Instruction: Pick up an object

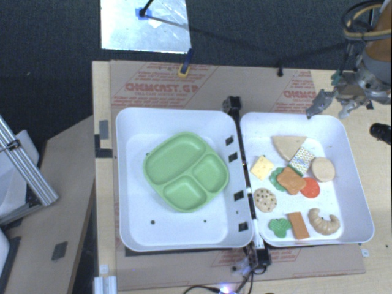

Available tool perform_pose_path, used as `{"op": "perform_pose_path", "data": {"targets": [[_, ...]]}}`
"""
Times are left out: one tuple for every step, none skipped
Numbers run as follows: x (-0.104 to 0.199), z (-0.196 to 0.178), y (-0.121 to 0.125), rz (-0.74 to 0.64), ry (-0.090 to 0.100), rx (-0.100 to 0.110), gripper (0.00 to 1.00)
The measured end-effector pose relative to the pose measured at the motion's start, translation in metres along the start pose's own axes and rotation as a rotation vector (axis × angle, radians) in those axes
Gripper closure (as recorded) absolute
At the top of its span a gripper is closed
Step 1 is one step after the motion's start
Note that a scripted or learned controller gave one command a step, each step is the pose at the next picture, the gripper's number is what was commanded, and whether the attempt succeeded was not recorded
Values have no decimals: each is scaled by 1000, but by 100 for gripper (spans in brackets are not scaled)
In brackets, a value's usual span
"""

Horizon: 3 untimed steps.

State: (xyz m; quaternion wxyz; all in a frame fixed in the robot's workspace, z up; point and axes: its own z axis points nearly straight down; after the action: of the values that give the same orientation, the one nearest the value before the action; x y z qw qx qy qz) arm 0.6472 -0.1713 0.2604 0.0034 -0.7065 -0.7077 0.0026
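Bench board (184,84) at the bottom edge sits closest to the lens; it carries both bins. Left bin (131,182) lies well to the left of and below the gripper (334,103), and holds a green divided plate (185,171) with three compartments, tilted in plan. Right bin (355,182) starts just below the gripper, whose fingers are spread apart with nothing between them, hovering over the bin's upper rim near its right corner.

Candidates for picking, all in the right bin, below the gripper:
- tan wedge (288,145), nearest, slightly left
- croissant (324,221), far below, near the bottom rim
- round bun (323,169), just beside a patterned packet (302,160) that leans on the wedge
- orange toast piece (290,180), on top of a green leafy item (278,177), touching a red slice (310,189)
- yellow cheese square (262,167), left of the toast
- chocolate-chip cookie (264,199), lower left
- brown bar (297,225) beside a green broccoli piece (279,226), bottom

Grey arm (373,60) enters from the upper right, above the gripper.
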Motion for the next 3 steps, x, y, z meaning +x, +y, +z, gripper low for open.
{"op": "perform_pose_path", "data": {"targets": [[0,-7,2,-2,-2,-10,0],[-4,36,-2,0,-2,-8,0],[1,98,-3,0,-1,-6,0]]}}
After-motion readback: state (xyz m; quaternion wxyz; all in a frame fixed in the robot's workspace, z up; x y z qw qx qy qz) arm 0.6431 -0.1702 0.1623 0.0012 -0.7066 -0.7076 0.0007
